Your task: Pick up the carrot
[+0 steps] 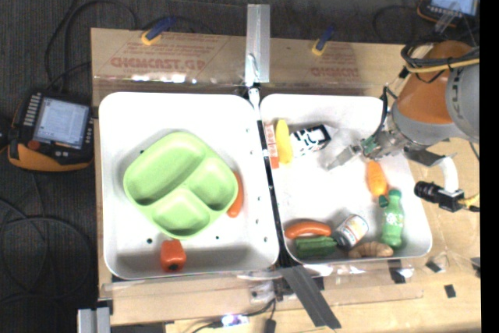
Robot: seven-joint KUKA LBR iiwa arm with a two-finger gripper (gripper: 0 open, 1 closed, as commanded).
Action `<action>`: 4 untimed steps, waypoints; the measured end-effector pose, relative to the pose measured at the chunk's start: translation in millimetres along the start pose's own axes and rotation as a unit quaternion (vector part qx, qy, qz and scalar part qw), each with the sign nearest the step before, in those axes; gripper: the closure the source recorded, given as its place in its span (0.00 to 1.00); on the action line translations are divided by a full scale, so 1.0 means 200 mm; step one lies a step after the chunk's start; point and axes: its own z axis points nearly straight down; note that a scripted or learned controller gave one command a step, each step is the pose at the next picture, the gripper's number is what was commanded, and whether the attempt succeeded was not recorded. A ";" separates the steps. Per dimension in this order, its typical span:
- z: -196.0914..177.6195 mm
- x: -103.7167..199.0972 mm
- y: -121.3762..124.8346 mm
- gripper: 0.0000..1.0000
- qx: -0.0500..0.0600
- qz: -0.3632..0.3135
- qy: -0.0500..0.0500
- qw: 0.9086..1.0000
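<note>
Small orange tapered carrot (376, 178): lies in right shallow white bin (343, 109), near its right wall, just above green plastic bottle (391, 218); two-finger metal gripper (360, 150) hovers just beside its upper end, finger state indiscernible; advisable: centre over carrot, straddle its width, avoid bottle.

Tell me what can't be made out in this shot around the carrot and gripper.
- Gripper: fingers blurred and small, open or shut unclear.
- Carrot: its top end blends into the wrist above, so contact is unclear.
- Orange piece: half hidden by the green plate.
- Can: label too small.
</note>
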 end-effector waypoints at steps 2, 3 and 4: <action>0.00 0.01 -0.25 0.00 0.005 -0.240 -0.007 0.971; -0.04 0.02 -0.25 1.00 0.004 -0.240 -0.007 0.971; -0.04 0.01 -0.25 0.00 0.004 -0.239 -0.007 0.971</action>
